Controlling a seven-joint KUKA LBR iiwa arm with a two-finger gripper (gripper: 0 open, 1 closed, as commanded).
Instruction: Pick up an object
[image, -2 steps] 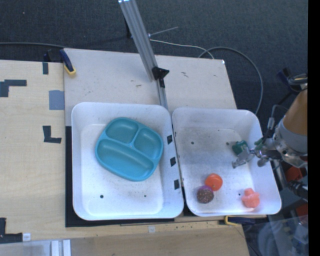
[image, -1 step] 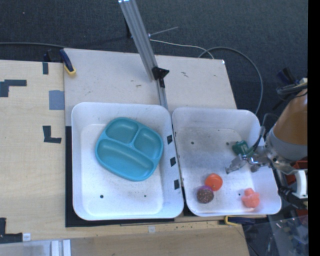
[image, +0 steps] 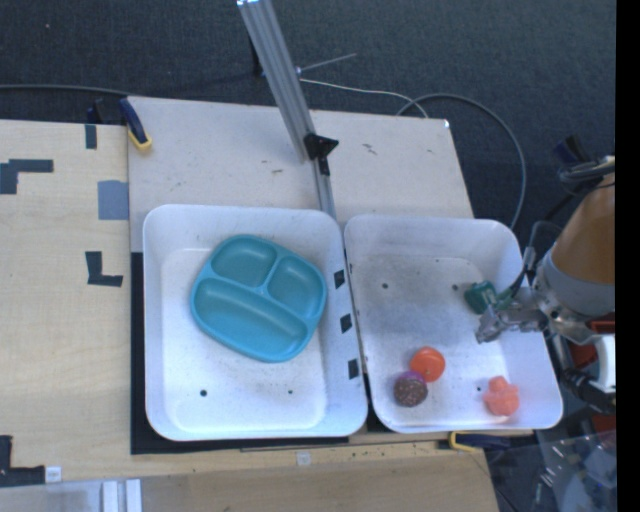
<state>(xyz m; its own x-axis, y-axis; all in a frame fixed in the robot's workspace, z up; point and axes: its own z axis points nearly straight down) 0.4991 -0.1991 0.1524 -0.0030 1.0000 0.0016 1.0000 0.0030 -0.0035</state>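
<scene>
The arm (image: 585, 255) reaches in over the right bin (image: 420, 235), its gripper (image: 490, 325) low by the bin's right wall. Whether the fingers are open or closed, I cannot tell. A small green thing (image: 480, 296) sits just beside the gripper. Nearer the front lie an orange ball (image: 428, 363), a dark ball (image: 410, 390) touching it, and a pink lump (image: 501, 397). A blue plate (image: 259, 297) rests in the left bin (image: 165, 300).

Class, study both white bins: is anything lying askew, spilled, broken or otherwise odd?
Only the light blue divided plastic plate in the left white bin stands out: it lies turned at an angle to the walls. Grey smudges mark the right white bin floor. Nothing looks spilled or broken.
</scene>
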